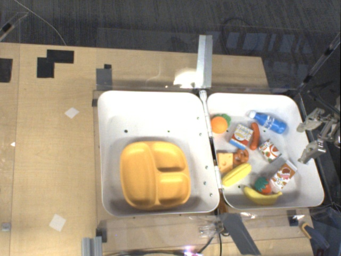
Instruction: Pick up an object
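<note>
Partly cut off at the right edge, the tool (pixel 317 135) hovers over the right bin's (pixel 298 106) rim; its grip cannot be made out. Inside lie a blue bottle (pixel 268 122), orange (pixel 219 124), bananas (pixel 262 196) and cartons. Left bin (pixel 106 143) holds a yellow tray (pixel 154 173).

No readable text. Small cartons (pixel 242 134) in the right bin (pixel 309 196) carry red-and-white printed labels (too small and blurred to read); blue bottle (pixel 268 122) label likewise illegible.
</note>
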`<act>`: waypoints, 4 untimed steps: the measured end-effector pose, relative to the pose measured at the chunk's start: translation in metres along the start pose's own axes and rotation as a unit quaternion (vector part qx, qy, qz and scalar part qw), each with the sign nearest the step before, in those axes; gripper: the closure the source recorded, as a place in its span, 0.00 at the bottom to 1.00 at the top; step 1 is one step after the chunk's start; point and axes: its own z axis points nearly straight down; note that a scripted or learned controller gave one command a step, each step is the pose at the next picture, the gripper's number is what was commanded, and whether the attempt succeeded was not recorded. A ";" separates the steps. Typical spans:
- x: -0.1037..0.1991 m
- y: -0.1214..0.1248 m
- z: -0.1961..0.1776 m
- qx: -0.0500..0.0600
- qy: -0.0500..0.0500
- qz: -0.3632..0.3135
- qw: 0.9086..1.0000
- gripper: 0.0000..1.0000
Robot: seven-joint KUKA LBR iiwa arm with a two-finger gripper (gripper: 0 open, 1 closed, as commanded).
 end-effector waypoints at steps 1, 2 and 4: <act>0.000 0.001 0.001 0.000 0.001 -0.001 1.000 0.00; -0.051 0.017 0.095 0.000 0.005 0.171 0.985 0.00; -0.015 0.005 0.173 -0.001 -0.001 0.005 1.000 0.00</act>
